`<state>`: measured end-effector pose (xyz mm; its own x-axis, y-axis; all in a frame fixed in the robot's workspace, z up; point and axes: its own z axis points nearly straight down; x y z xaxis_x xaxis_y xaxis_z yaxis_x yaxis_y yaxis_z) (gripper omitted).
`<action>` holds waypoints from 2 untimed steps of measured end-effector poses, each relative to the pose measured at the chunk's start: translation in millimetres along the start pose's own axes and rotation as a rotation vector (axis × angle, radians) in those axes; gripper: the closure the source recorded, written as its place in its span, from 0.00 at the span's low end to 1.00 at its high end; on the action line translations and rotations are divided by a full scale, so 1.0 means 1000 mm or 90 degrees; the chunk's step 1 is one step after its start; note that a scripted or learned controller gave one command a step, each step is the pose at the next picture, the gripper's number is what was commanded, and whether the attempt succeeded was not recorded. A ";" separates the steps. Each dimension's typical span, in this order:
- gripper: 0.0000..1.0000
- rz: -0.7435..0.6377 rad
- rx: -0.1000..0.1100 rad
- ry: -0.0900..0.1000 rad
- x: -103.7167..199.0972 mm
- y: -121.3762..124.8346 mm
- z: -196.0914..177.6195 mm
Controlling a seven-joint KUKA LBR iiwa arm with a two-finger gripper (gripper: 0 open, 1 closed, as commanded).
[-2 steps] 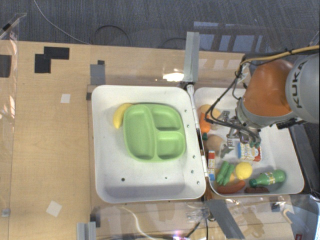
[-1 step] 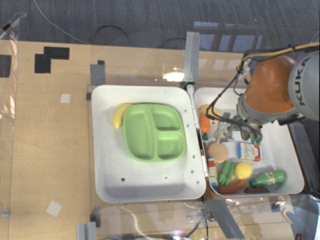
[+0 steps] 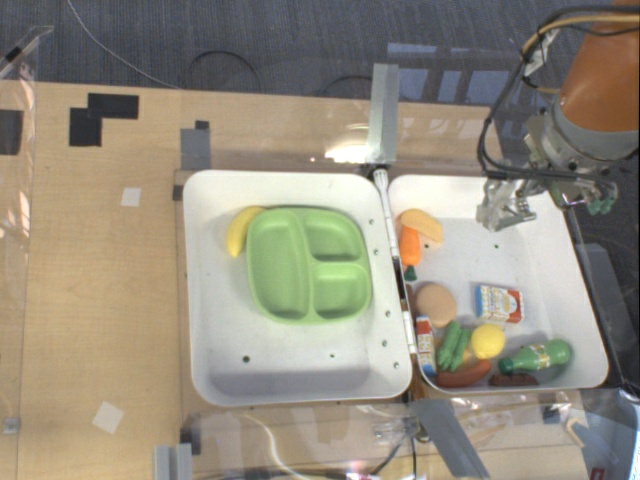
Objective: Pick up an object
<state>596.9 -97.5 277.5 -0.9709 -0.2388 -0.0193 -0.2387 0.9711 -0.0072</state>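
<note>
A pale wooden counter (image 3: 90,298) carries two shallow white bins side by side, with dark grey carpet (image 3: 250,18) beyond its far edge. Nearest the camera, along the front of the right bin (image 3: 540,258), small toy foods crowd together: a green bottle (image 3: 538,357) lies on its side at the front right corner, a yellow lemon (image 3: 487,341) sits just left of it, and a green pepper-like piece (image 3: 452,345) leans against a dark red-brown item (image 3: 462,373) at the front rim. A small upright packet with a red label (image 3: 424,336) stands against the divider wall. A little farther back are a tan egg-shaped object (image 3: 435,302) and a small white carton with red print (image 3: 498,303), near each other but apart. Farther still, against the divider, an orange carrot (image 3: 410,246) touches a yellow-orange wedge (image 3: 421,226). In the left bin (image 3: 230,358), a green divided plate (image 3: 305,264) lies flat near the middle, and a yellow banana (image 3: 238,230) rests just beside its far left edge. At the far right, the grey arm with its orange band (image 3: 600,68) reaches in over the back corner of the right bin, and the tool (image 3: 503,211) hangs there above bare bin floor, well apart from every object; it grasps nothing, and whether it is released or clenched I cannot tell.
</note>
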 end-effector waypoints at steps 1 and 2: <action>1.00 -0.157 -0.003 0.006 0.050 -0.047 0.032; 1.00 -0.273 -0.005 0.009 0.108 -0.087 0.095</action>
<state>515.0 -208.0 181.4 -0.7837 -0.6211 -0.0028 -0.6211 0.7837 -0.0035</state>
